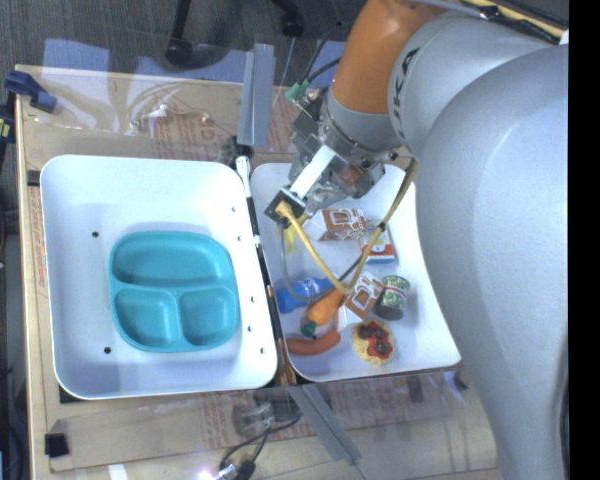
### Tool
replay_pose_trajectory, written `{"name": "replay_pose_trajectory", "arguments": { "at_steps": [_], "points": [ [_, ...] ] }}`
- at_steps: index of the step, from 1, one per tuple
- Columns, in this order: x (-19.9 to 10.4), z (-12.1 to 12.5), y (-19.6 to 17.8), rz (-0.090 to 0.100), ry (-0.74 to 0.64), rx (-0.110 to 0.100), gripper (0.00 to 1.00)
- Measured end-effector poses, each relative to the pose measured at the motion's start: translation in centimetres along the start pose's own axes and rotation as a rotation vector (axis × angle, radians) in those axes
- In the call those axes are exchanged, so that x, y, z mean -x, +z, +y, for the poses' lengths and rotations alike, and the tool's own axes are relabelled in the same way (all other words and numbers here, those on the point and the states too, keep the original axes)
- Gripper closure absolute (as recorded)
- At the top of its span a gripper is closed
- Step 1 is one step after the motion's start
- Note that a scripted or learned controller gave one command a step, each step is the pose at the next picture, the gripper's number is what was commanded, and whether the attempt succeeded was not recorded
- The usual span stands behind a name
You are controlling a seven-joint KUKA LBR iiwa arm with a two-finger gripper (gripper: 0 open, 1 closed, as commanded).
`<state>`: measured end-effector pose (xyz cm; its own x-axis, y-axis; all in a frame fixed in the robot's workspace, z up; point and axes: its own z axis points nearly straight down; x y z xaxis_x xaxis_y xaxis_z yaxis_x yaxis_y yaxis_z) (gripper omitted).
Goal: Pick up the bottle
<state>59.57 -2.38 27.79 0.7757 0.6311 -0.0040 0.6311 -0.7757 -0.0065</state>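
The bottle is small and blue and lies on its side by the left wall of the right bin. My gripper hangs over the far part of that bin, above a snack packet, and sits up and to the right of the bottle. The grey wrist and the orange band hide much of the gripper. Nothing can be seen held in it.
Around the bottle lie an orange carrot, a sausage, a pizza slice, a can, a second packet and a blue-white box. The left bin holds a blue divided tray.
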Motion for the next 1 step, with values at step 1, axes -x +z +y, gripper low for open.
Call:
{"name": "replay_pose_trajectory", "arguments": {
  "at_steps": [1],
  "points": [
    [10.74, 6.40, 6.85, 0.000, -0.024, 0.002, 1.00]
  ]
}}
